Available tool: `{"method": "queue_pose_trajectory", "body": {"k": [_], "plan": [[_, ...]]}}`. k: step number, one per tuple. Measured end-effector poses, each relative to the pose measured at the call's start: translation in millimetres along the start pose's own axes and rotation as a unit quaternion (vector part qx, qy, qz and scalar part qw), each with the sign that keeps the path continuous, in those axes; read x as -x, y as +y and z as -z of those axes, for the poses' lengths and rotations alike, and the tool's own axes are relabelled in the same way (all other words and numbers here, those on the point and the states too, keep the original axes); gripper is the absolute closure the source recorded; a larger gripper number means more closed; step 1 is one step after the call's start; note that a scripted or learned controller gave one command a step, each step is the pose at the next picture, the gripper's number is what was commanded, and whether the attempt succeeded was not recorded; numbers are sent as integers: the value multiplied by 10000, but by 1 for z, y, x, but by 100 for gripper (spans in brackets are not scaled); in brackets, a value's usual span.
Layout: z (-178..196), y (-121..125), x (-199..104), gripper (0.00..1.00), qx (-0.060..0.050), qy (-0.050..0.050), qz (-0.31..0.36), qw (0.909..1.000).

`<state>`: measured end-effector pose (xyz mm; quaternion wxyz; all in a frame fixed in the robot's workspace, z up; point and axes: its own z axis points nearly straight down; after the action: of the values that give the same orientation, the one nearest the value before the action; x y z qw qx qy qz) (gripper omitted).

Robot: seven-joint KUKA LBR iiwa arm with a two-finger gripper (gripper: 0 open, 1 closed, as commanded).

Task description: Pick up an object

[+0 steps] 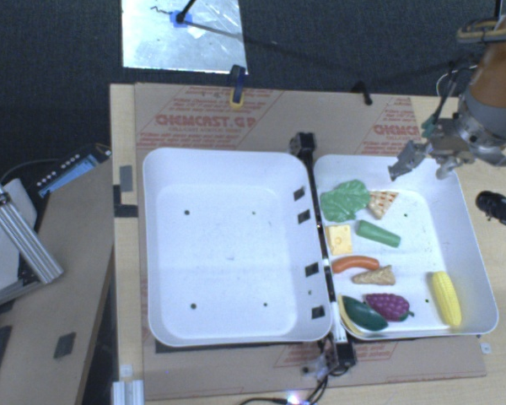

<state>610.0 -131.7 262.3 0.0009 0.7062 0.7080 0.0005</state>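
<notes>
Bins (pixel 228 163): smooth white plastic, slight sheen. Corn (pixel 444 298), grapes (pixel 387 305): glossy plastic. Board (pixel 202 112) under bins: matt printed cardboard. Bench (pixel 63 226): matt wood look. My gripper (pixel 422 165): dull grey metal.

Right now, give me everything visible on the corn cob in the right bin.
The corn cob is a small yellow toy that looks like moulded plastic, with a ridged, kernel-like surface. It lies flat on the floor of the right bin, near the right wall and the front corner, its long axis running roughly front to back with a slight tilt. It touches no other item; the purple grapes are its nearest neighbour, with a gap between. The end effector is up over the bin's back edge, well away from it.
</notes>
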Motion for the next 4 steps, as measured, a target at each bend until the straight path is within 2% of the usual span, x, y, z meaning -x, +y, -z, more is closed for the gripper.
{"method": "queue_pose_trajectory", "body": {"k": [1,2,3,4], "plan": [[-110,49,-45,0,1,8,30,10000],[-162,41,-43,0,45,-3,2,10000],[-170,18,-19,0,99,-9,8,9999],[-162,-19,11,0,-9,1,-13,10000]]}}
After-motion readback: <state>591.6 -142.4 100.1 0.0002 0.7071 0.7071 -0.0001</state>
